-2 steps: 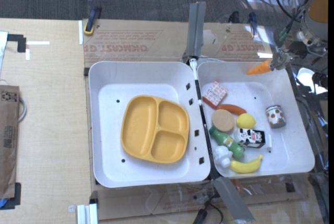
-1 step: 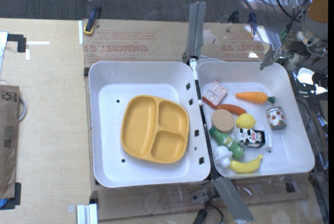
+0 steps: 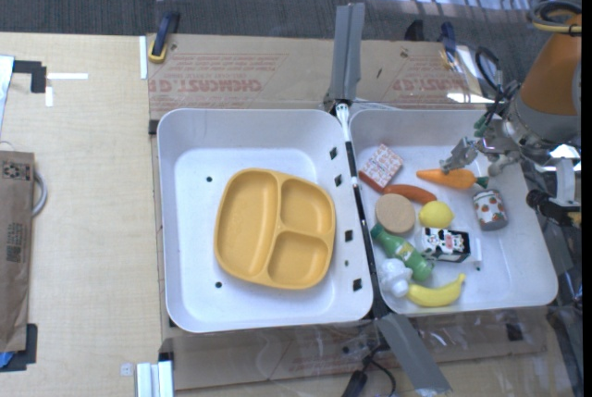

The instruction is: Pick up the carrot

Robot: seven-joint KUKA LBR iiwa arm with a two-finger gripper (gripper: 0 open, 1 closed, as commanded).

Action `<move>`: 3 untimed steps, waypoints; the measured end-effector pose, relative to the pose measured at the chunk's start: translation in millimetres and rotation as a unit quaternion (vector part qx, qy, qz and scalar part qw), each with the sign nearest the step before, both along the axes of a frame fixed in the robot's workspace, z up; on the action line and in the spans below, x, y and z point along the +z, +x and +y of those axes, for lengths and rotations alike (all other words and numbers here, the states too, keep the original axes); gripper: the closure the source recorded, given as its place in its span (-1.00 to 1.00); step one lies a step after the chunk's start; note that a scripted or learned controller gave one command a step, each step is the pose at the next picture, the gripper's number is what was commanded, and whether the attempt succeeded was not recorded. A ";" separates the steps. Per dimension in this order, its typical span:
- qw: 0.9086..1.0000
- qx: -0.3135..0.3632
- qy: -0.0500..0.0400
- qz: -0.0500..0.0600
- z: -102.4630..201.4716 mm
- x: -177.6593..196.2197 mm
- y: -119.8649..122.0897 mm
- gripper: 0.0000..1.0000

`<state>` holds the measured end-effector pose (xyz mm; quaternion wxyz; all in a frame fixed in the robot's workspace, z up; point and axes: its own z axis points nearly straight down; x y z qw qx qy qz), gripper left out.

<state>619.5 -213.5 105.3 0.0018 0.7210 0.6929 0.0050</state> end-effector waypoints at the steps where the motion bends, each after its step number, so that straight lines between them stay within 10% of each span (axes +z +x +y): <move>1: 0.996 0.087 -0.002 0.000 -1.1 -9.1 23.6 -1.00; 2: 0.987 0.163 -0.003 0.004 19.0 -12.6 -14.1 -1.00; 3: 0.987 0.161 -0.004 0.002 18.1 -2.0 -13.2 1.00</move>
